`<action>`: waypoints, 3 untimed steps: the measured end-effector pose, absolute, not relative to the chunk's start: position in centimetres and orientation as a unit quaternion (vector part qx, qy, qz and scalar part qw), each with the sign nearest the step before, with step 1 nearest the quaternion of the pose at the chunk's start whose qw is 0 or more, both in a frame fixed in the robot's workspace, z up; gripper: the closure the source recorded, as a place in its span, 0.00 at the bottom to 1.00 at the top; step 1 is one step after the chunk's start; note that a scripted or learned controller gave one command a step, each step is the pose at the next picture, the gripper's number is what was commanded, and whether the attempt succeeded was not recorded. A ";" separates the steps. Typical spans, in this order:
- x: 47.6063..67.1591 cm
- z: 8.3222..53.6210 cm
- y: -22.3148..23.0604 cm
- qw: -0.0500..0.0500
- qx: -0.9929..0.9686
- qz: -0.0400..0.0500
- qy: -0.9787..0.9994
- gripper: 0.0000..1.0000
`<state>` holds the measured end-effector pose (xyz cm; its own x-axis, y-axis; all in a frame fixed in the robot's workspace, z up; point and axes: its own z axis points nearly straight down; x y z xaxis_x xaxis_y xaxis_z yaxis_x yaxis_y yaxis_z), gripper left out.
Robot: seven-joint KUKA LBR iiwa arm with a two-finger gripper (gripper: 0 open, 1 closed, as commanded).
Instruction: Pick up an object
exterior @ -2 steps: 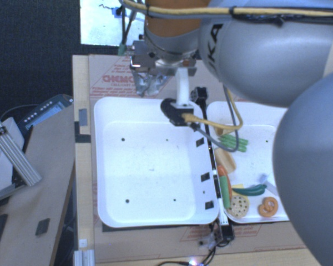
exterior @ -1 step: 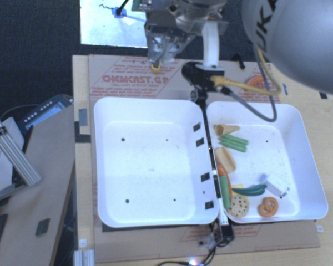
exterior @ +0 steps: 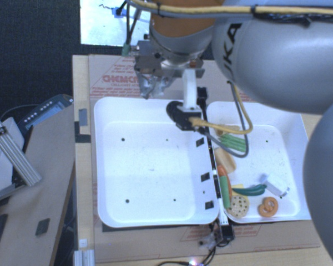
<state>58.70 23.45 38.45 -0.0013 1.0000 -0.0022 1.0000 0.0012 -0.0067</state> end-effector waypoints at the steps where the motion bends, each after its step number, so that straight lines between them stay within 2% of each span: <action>1: 53.1 54.6 23.5 -0.002 -0.704 -0.009 -0.710 1.00; 2: 50.7 39.8 23.4 0.003 -0.707 0.006 -0.707 1.00; 3: 53.5 39.0 23.4 0.000 -0.707 -0.001 -0.707 1.00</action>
<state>53.49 23.42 39.03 -0.0004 1.0000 0.0006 1.0000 0.0004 0.0020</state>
